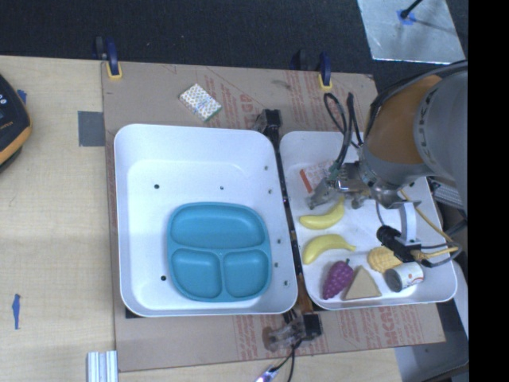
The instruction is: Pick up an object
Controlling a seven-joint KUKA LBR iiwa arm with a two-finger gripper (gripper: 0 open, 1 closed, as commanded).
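On my left a smooth blue three-compartment tray (217, 250) lies in the left bin (135, 161). In the right bin (445, 293): two curved yellow bananas (327, 246), one bumpy purple grape bunch (337, 278), one tan wedge (363, 286). My fingers (340, 189), whether apart I cannot tell, hover above the far banana (322, 216).

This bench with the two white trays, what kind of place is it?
Probably a robotics lab test bench. A grey robot arm reaches over a white bin of toy food like bananas and grapes, and clamps pin cardboard to the bench.
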